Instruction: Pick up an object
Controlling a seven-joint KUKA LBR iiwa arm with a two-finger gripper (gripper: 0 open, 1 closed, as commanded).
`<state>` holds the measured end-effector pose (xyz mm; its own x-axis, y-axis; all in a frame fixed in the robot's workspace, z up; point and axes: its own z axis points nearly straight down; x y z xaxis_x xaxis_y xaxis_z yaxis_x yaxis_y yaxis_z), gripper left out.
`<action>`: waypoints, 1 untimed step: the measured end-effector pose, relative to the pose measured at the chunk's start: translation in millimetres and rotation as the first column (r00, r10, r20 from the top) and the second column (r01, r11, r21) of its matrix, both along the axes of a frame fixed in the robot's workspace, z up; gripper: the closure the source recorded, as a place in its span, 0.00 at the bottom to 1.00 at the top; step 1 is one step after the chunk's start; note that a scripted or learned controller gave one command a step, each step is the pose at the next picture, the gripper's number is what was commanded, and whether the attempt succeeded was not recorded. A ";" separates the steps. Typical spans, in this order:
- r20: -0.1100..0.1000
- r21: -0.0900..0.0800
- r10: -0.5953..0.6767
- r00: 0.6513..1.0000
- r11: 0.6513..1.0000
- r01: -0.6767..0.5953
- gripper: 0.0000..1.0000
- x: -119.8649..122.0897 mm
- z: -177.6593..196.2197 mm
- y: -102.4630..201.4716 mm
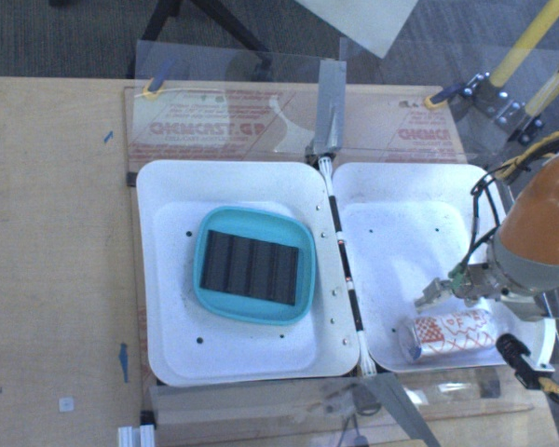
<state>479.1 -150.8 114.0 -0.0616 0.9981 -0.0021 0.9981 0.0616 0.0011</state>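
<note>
A red-and-white patterned can [452, 332] lies on its side in the right bin [401, 212], near that bin's front right corner. A teal dish with a dark ribbed insert [254, 265] rests in the middle of the left bin [163, 203]. My gripper [444, 291] hangs low in the right bin, just above and behind the can. The arm with its orange band [538, 222] comes in from the right and hides the bin's right wall.
A grey divider [331, 110] stands behind the seam between the two bins. A clear plastic sheet [214, 128] lies behind them. Wooden bench top [47, 250] stretches to the left. Yellow poles and clamps [503, 73] stand at the back right.
</note>
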 end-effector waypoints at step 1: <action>-0.002 0.006 -0.169 0.986 0.986 0.169 0.00 1.1 16.7 -70.7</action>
<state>480.2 -221.5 130.7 0.1076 0.9942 0.0037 0.9942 -0.1076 -0.0008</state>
